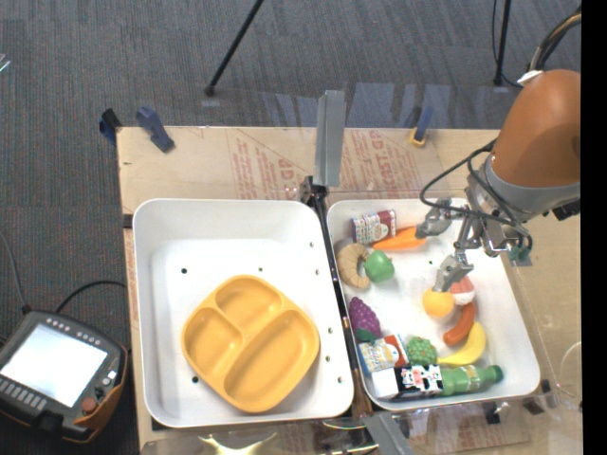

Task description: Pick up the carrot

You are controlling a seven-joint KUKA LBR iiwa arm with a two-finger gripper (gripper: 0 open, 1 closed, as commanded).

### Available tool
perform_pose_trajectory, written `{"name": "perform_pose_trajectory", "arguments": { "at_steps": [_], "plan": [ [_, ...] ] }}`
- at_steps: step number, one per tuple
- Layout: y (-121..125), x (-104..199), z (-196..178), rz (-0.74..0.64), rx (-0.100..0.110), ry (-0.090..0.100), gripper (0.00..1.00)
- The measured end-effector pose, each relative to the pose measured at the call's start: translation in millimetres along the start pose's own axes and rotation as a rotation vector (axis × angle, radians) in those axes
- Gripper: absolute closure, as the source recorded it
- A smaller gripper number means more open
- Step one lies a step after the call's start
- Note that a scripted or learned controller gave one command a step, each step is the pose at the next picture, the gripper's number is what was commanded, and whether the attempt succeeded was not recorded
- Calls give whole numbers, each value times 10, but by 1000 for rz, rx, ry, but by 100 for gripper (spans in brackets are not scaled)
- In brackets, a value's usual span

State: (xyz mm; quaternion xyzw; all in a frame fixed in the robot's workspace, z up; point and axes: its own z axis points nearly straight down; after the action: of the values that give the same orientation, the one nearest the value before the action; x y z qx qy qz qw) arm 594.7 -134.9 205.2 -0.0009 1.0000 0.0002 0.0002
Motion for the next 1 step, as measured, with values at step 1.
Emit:
{"name": "perform_pose_trajectory", "arguments": {
  "at_steps": [1],
  "plan": [
    [35,182,1088,101,-3,12,0]
  ]
}}
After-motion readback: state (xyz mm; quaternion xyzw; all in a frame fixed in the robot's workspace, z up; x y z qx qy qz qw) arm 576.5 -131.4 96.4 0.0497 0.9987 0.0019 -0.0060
